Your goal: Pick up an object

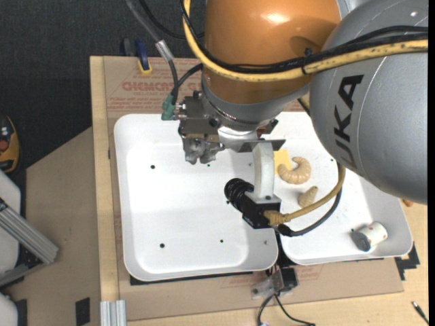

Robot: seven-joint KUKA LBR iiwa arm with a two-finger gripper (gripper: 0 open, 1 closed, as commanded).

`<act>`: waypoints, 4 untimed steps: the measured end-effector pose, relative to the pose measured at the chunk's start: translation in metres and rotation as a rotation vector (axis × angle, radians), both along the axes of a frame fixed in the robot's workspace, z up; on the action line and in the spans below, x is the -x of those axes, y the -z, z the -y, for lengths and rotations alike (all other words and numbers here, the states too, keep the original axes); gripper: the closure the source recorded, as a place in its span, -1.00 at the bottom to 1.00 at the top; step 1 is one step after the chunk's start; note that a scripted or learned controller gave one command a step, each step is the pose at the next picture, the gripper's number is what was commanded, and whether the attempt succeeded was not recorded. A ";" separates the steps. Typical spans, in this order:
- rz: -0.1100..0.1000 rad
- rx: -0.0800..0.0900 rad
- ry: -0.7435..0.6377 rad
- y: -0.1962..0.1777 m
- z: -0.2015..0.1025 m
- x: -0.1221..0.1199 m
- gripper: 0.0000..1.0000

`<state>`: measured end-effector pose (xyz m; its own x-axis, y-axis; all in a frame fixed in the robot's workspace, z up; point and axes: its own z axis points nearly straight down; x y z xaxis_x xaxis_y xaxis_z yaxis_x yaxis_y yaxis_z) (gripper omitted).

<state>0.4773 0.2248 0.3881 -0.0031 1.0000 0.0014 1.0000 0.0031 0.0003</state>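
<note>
Bright, even overhead light. Strong specular glare on the orange band [272, 39], with a white hotspot near its top, and a softer sheen on the grey arm housing [380, 107]. The left bin [170, 209] reads near-white, slightly blown out, with a soft grey shadow under the arm across its upper part. The arm's big close parts look a little soft; bin contents are sharper. The dark floor [47, 46] top left is grainy and underexposed. The cardboard surface [109, 182] is evenly lit. No obvious edge distortion or motion blur.
</note>
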 end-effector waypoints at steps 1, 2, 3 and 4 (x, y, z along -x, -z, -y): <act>0.019 -0.008 0.001 -0.157 0.001 -0.002 1.00; -0.001 0.002 0.001 -0.147 0.000 -0.002 -1.00; 0.002 0.000 0.000 -0.158 -0.001 -0.002 1.00; -0.018 0.010 0.005 0.048 0.001 0.000 1.00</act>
<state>0.4770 0.2239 0.3399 0.0016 1.0000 -0.0084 0.9998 -0.0017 -0.0175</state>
